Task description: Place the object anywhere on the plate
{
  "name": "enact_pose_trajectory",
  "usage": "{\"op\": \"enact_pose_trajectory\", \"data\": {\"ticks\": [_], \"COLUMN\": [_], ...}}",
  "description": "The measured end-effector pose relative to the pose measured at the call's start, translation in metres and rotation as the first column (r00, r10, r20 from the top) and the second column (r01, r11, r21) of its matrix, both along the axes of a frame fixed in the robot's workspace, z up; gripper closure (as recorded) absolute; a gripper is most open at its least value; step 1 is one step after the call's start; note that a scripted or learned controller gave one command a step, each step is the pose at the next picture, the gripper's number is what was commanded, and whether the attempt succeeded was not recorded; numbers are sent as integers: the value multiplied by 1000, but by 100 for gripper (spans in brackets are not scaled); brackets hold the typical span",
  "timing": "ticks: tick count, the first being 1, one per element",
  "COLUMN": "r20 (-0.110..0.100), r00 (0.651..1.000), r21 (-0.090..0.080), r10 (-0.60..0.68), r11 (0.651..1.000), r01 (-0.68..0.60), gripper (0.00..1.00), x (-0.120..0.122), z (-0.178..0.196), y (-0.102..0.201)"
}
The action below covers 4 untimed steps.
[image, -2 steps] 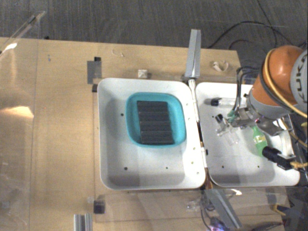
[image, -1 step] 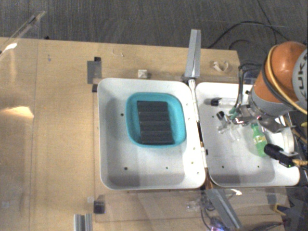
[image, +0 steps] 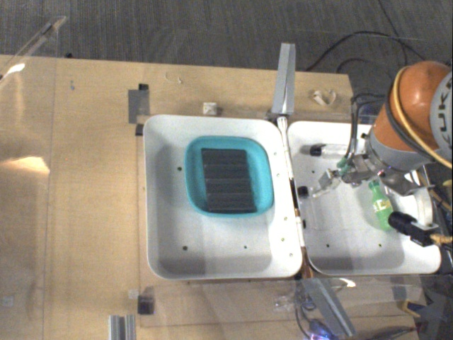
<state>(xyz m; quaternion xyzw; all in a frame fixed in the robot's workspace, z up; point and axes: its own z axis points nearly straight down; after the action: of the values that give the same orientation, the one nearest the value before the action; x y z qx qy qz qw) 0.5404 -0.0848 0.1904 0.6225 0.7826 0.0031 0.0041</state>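
Worktop: pale wood, smooth, glare at 9 o'clock.
Left bin: shallow white, rounded corners.
Plate: teal rounded square, dark ribbed slab inside.
Right bin: white, at 3 o'clock.
Green bottle: translucent, lying in right bin.
Pincer: metal, above right bin beside bottle; grip state: cannot tell.

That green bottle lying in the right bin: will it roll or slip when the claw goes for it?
The green bottle lies on its side, so a push across it would probably roll it. Its see-through plastic looks smooth, likely slippery on the right bin floor. It seems light for its size, so a glancing touch may skid it.
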Motion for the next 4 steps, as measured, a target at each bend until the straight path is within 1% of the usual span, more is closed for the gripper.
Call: {"op": "enact_pose_trajectory", "data": {"ticks": [1,2,3,4], "r20": [-3,-4,-4,-5], "r00": [993,966,875,755], "r21": [1,1,2,2], "r10": [-122,-259,-483,-656], "r11": [993,966,875,755], "r01": [122,259,483,656], "gripper": [0,0,0,0], "x": [-12,72,20,-35], "z": [50,102,161,210], "y": [26,50,11,-42]}}
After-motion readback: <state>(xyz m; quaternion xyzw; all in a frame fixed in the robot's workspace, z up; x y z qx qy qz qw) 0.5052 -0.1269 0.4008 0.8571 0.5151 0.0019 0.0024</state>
